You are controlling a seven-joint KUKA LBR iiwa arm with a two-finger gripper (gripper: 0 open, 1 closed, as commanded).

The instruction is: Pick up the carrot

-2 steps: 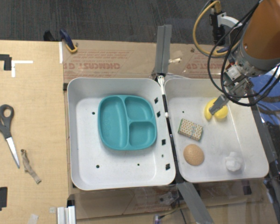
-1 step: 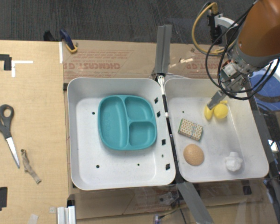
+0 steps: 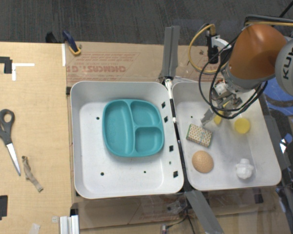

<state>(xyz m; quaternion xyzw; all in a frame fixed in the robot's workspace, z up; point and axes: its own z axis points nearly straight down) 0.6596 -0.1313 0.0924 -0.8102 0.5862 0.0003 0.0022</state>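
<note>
Egg-shaped brown item (image 3: 202, 161) sat in the right bin (image 3: 268, 145), untouched. Gripper (image 3: 211, 117) hung low beside the carrot (image 3: 218, 120) (small yellow-orange stub, probably), seemingly lined up for grasping; whether clenched or released, couldn't tell.

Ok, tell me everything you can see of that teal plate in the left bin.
The teal plate is a rounded-rectangle dish, plastic by its look, split into three compartments: one long section on the view's left, and two smaller ones on the right, one above the other. It lies flat, right way up, slightly turned, near the middle of the left bin. Nothing is in any compartment, and nothing touches it but the bin floor under it. The arm is away over the right bin.
</note>
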